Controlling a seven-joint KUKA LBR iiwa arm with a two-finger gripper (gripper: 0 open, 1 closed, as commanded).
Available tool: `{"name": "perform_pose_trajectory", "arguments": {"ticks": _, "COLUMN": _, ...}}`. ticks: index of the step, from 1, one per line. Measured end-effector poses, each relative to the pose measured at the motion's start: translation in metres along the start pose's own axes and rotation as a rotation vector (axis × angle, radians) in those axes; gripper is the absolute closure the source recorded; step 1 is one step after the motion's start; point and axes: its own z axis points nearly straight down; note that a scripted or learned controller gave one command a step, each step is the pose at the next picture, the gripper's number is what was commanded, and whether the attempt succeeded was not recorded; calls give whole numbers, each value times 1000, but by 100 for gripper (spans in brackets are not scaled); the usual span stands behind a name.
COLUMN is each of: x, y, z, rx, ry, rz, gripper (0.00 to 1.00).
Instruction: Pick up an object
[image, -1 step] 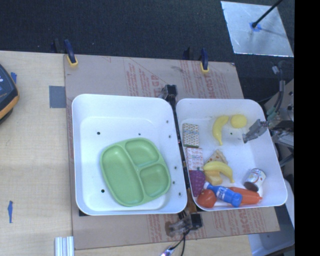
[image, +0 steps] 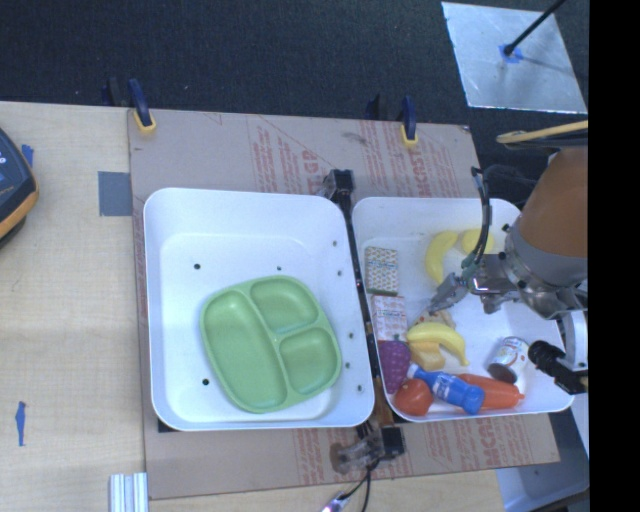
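The gripper (image: 447, 292) hangs low over the middle of the right bin (image: 400, 212), its dark metal fingers (image: 443, 297) slanting down and to the left from the wrist. Whether they are spread or closed cannot be told from this angle, and nothing shows between them.

Behind the fingers the arm (image: 550, 225) comes in from the right edge, its grey wrist topped by the orange band, with a black cable looping up over the bin's far rim.

Just below the fingertips lies a banana (image: 440, 334), apart from them, its long axis running left to right with the right end curving down toward the near side. A second yellow fruit (image: 441, 254) sits just above the fingers, its long axis running roughly up and down the bin.

Left of the fingers two small packets (image: 384, 290) lie along the bin's left wall. Along the near wall are a purple thing (image: 393, 358), a red tomato (image: 414, 398), a blue bottle (image: 452, 389) pointing left to right and a carrot (image: 494, 390) beside it.

The left bin (image: 170, 215) holds a green divided plate (image: 270, 342).
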Motion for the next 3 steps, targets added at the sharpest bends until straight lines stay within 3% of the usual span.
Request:
{"name": "perform_pose_trajectory", "arguments": {"ticks": 1, "x": -4, "y": 64, "z": 89, "rx": -1, "ry": -1, "rz": 0, "gripper": 0}}
{"name": "perform_pose_trajectory", "arguments": {"ticks": 2, "x": -29, "y": -1, "z": 89, "rx": -1, "ry": -1, "rz": 2, "gripper": 0}}
{"name": "perform_pose_trajectory", "arguments": {"ticks": 3, "x": -29, "y": 0, "z": 79, "rx": 0, "ry": -1, "rz": -3, "gripper": 100}}
